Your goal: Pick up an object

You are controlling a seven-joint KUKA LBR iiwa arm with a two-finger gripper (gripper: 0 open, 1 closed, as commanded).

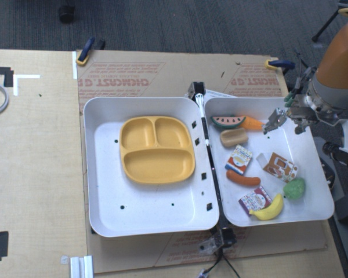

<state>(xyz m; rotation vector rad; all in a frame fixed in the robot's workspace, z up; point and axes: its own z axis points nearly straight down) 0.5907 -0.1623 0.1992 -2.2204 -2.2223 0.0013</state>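
Camera view shows the tool (286, 120) released, hovering over the right bin's (322, 172) far corner, holding nothing; this looks like the approach. Next, descend onto the nearby watermelon slice (228, 121).

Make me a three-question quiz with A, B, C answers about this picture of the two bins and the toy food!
1. Where is the yellow divided plastic plate?
A. left white bin
B. right white bin
C. on the cardboard

2. How many compartments has the plate?
A. two
B. three
C. five

3. The robot's gripper is
A. holding the yellow toy banana
B. holding the plate
C. holding nothing

Answers: 1 A, the plate lies in the left bin. 2 B, two small sections and one long. 3 C, nothing sits between its fingers.
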